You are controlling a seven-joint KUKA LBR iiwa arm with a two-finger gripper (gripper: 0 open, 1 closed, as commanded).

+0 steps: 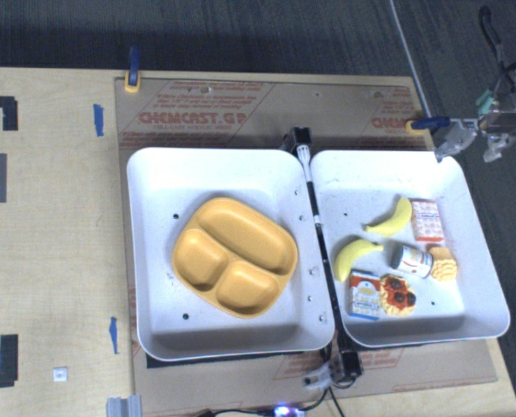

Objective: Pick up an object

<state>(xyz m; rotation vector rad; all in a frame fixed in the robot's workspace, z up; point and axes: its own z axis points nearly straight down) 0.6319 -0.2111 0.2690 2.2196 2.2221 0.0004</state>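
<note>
Bench inventory, seen from above at a slant. Left bin: shallow, white, holding one yellow three-compartment tray that lies at the bin's centre, turned at an angle, with its largest compartment toward 1 o'clock and two smaller ones toward 7 and 5 o'clock. Right bin: shallow, white, touching the left bin along a dark centre seam, its contents grouped right of centre. Items in the right bin: one small banana toward 12 o'clock of the group, curved, its tip pointing to 1 o'clock; a second, thicker banana at 9 o'clock, just below the first; a red-and-white carton at 1 o'clock, lying flat just beside the first banana's tip; a small white bottle with a dark cap on its side at the group's centre, the cap pointing to 9 o'clock; an orange waffle-like piece at 3 o'clock, touching the bottle's base; a red-and-white box at 7 o'clock; a round toy with red and yellow patches at 6 o'clock, against that box. Gripper: at the view's far 2 o'clock, outside the right bin's far corner and well apart from every item; whether it is open or closed cannot be told, and nothing can be seen in its hold.
</note>
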